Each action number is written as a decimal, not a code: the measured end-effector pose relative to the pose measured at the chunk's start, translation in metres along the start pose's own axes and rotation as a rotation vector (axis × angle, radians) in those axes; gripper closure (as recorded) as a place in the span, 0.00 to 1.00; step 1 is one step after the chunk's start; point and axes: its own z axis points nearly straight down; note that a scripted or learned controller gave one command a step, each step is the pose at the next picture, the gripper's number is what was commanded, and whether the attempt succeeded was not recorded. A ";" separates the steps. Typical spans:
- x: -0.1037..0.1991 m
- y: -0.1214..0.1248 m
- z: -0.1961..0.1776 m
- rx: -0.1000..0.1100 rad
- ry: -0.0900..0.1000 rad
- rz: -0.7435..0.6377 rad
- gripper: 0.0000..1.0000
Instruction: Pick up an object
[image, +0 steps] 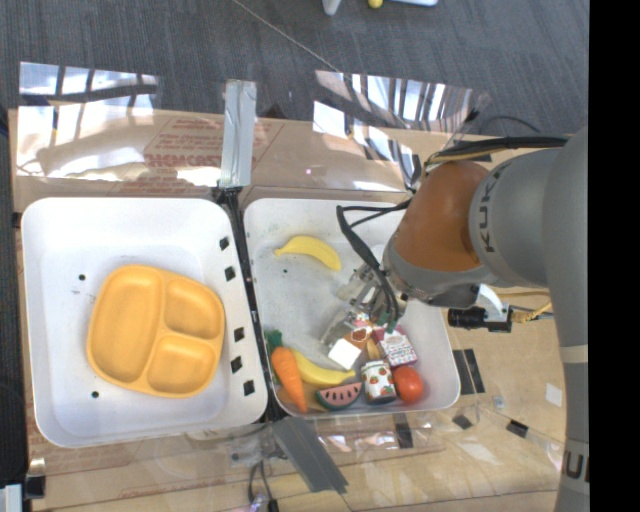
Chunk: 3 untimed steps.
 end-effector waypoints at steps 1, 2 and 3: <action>0.039 0.003 0.001 0.000 0.005 0.131 0.00; 0.038 0.004 -0.009 -0.001 0.003 0.125 1.00; 0.088 0.026 0.000 -0.001 0.000 0.103 1.00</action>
